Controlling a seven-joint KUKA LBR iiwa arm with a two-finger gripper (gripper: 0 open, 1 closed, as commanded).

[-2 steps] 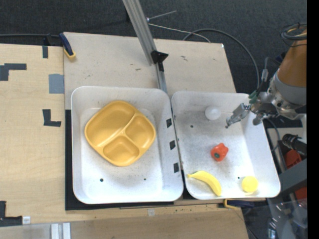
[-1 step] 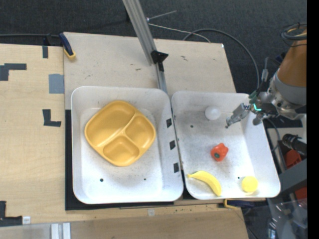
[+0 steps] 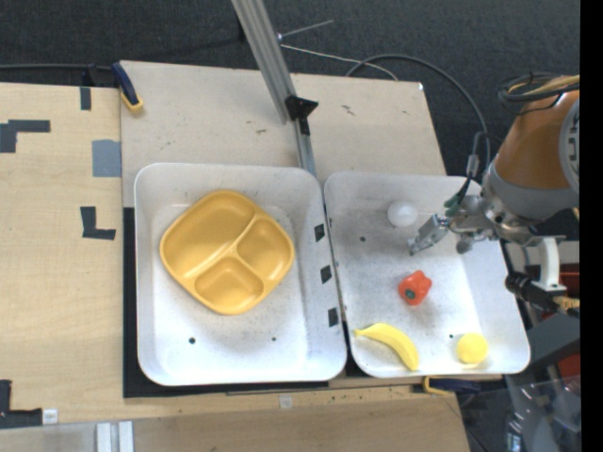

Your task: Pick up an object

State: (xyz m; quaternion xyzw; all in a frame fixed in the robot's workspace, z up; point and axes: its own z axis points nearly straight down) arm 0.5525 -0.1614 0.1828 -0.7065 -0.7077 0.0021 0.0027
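- Reaching in from the right over the right bin, gripper low above the bin's upper middle, orange band turned up.
- Fingers spread apart, nothing between them.
- Cut off at the right edge: most of the arm; wrist parts hard to make out.
- Just left of the fingertips and above: white ball.
- Below them, apart: red pepper; farther down, banana and lemon.
- Left bin: yellow divided plate.
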